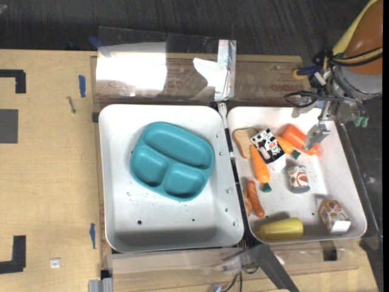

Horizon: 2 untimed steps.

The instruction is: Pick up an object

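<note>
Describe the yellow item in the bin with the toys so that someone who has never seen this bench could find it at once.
Of the two white bins, take the right bin, the one crowded with small toys rather than the one holding the teal tray. Look along its near edge, at the bottom of the view. The yellow item lies there on its side: a plain, smooth, rounded oblong, the only yellow thing among orange and patterned neighbours.

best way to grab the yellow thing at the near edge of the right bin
Grip the yellow object across its narrow middle, coming straight down from above. It lies flat and long beside the right bin's near wall, so set one of the fingers on the wall side and one on the open side.
</note>
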{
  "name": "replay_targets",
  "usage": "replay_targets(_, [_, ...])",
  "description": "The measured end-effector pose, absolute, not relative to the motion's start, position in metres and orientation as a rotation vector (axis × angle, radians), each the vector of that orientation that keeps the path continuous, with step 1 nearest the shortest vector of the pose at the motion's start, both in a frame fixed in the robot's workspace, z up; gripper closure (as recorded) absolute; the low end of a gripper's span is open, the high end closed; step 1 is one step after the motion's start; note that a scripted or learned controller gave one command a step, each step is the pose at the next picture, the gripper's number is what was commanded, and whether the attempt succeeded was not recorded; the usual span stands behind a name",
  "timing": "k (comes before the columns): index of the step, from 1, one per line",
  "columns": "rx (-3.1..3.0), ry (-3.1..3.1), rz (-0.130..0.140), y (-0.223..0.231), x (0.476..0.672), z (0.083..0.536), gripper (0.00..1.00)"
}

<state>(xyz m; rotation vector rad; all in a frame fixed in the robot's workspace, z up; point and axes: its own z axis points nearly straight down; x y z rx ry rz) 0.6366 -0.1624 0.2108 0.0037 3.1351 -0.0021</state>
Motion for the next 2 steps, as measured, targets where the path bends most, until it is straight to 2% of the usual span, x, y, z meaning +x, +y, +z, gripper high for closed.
replay_targets(1, [0.133,3.126,-0.003,-0.195,0.616,0.090,0.00])
replay_targets(2, [0.380,3.111,0.001,-0.154,0.587,0.088,0.00])
